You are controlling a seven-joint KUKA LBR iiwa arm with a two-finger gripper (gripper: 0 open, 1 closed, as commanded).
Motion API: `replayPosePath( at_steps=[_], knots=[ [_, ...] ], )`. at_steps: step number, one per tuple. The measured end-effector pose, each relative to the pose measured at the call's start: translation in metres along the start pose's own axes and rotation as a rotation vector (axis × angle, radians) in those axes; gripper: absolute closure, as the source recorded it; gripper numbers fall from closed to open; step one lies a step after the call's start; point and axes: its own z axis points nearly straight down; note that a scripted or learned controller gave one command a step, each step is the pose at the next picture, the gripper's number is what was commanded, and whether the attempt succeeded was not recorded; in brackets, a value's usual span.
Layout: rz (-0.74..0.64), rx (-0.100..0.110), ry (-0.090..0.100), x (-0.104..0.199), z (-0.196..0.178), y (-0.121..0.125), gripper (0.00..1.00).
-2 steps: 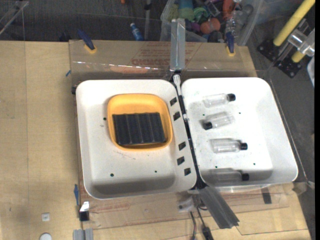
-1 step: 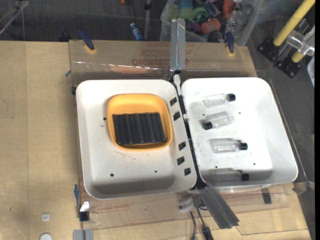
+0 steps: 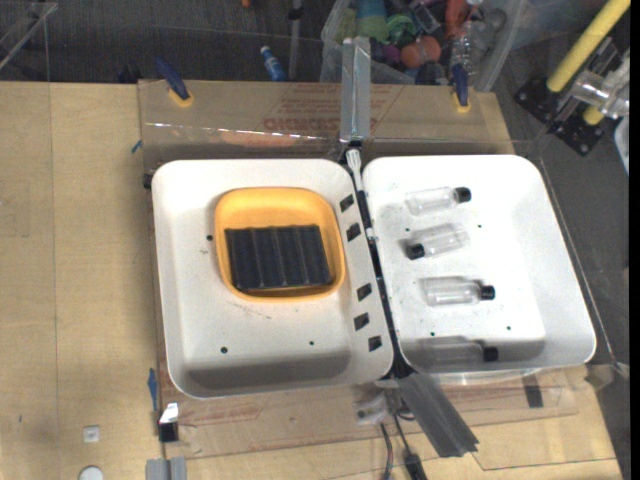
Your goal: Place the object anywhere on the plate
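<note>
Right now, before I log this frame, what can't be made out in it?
- Fourth clear bottle, camera view: it lies against the right bin's near wall, so its shape blends into the rim; mainly its dark cap reads.
- The three other bottles: too small and transparent to tell contents.
- Dark ridged thing on the orange plate: too blurred to identify.
- Toy box: cut off by the top edge.
</note>
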Motion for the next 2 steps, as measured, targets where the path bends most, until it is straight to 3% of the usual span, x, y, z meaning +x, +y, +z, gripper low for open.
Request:
replayPosePath(
  at_steps=[1, 2],
  knots=[
    [-0.376, -0.002, 0.0, 0.0035, -0.0002, -0.0031, 1.0],
    [-0.602, -0.002, -0.005, -0.0034, 0.0001, 0.0018, 1.0]
  ],
)
